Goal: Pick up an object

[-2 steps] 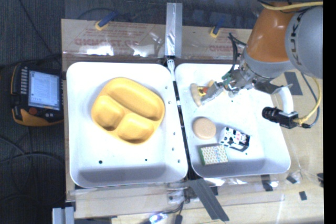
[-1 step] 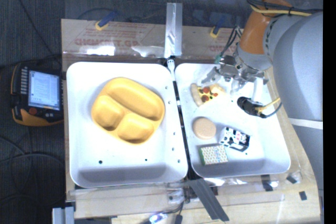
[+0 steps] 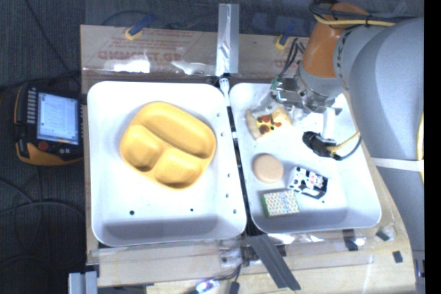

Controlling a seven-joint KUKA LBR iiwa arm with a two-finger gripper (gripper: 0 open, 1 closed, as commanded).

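A grey robot arm with an orange band (image 3: 322,55) reaches in from the right over a worktop (image 3: 103,45) carrying two shallow white bins, its claw (image 3: 281,98) lowered into the far corner of the right bin (image 3: 344,210). The claw sits directly over a pizza-slice toy (image 3: 269,124), pale with red and dark spots, which lies just under and toward the near side of it; whether the claw touches or grips the toy cannot be told, and how wide it stands cannot be told either.

Nearer the camera from the claw, a round tan disc (image 3: 268,168) rests on the bin floor. Beyond that, further toward the near rim, lies a small card with a green dotted pattern (image 3: 280,203), and just to its right a black-and-white patterned item (image 3: 307,182). To the claw's right, a black cable with a yellow section (image 3: 331,146) curls beside a white post of the arm's tooling.

To the claw's left, across the divider, the left bin (image 3: 110,217) holds a large yellow lumpy moulded object (image 3: 167,143). Well away on the floor at far left sits a control pendant with a lit screen (image 3: 52,122).
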